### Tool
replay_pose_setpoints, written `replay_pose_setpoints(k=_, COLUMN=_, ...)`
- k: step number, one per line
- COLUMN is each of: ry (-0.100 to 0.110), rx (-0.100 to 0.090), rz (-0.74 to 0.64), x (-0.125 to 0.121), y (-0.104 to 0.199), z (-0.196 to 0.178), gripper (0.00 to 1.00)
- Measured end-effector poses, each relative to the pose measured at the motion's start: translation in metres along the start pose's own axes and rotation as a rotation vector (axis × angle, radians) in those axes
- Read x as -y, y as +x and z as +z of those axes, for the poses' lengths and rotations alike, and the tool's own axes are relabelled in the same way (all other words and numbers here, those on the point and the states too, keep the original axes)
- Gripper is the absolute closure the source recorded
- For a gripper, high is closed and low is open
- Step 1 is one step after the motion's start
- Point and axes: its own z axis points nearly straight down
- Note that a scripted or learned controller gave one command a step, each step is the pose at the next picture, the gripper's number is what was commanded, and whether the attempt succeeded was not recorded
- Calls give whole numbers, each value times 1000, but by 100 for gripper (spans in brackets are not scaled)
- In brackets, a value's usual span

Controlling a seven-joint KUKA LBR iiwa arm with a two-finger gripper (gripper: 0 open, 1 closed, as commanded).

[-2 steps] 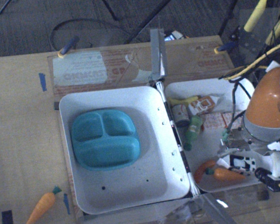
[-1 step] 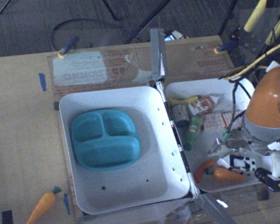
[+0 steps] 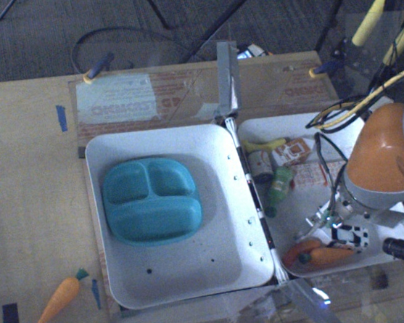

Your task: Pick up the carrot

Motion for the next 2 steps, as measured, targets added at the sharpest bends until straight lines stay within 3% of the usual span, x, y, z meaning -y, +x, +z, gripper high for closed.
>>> replay_pose_setpoints(k=1, ry=-2, rx=1, rz=3, x=-1, y=-1, z=-9, gripper=100)
replay_pose_setpoints(k=2, ry=7, rx=-4, rz=-57, x=-75, y=-14, z=-171, gripper=100)
